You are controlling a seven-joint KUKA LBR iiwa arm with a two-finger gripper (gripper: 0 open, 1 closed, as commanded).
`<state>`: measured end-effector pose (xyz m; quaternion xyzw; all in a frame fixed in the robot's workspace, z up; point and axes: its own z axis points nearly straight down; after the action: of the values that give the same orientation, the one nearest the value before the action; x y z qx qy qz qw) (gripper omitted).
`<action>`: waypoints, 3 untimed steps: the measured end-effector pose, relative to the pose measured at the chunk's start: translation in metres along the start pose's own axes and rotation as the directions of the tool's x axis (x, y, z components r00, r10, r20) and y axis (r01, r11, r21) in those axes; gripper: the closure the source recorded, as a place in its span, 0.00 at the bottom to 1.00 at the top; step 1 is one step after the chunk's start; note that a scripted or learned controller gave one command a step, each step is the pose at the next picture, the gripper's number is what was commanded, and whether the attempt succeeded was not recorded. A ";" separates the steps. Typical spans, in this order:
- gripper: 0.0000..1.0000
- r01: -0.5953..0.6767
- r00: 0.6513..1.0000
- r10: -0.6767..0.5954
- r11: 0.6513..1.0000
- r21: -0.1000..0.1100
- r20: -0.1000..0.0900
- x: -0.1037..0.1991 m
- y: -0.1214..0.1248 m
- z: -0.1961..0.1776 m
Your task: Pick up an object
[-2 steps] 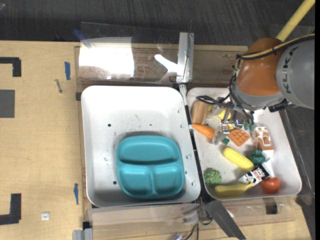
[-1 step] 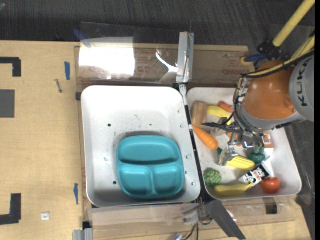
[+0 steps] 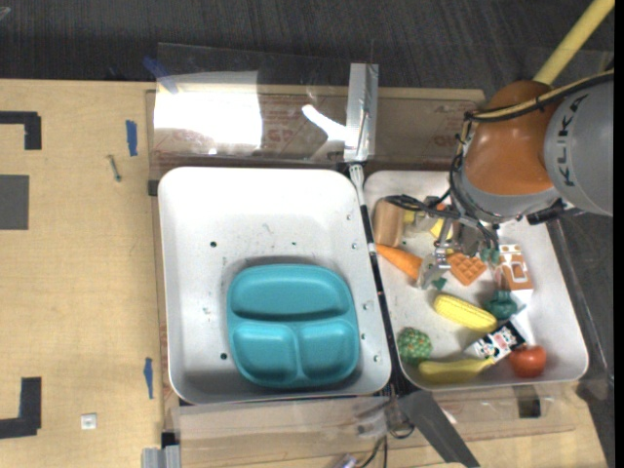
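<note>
Far to the gripper's left, the teal tray is lying in the left bin. It is well apart from the work and posing no risk.

Just left of the gripper, the carrot is lying close to the bin wall, with a brown block behind it. If you are aiming at the carrot, the wall is probably crowding the approach, and a push could wedge it there.

The gripper is hanging low in the right bin, over the gap between the carrot and the orange waffle. You cannot tell from here whether it is released or clenched, and nothing is showing in its grasp.

Just right of it, the waffle is lying flat, so a close there may be sliding off the top. Below the gripper, the corn is round and likely rolling away if nudged.

Further right, the white box and the tomato are sitting clear. The toys are packed tight, so you are risking a miss or catching two at once.
</note>
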<state>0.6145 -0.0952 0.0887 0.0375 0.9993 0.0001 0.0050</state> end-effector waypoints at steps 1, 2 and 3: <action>0.00 -0.074 0.996 0.074 0.997 -0.005 -0.056 -0.038 -0.006 -0.002; 0.00 -0.061 0.998 0.061 0.998 0.000 -0.002 0.030 -0.016 -0.001; 0.00 -0.032 0.999 0.032 0.999 0.001 -0.003 -0.017 -0.002 0.000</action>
<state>0.6314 -0.0982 0.0884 0.0537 0.9986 -0.0002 0.0033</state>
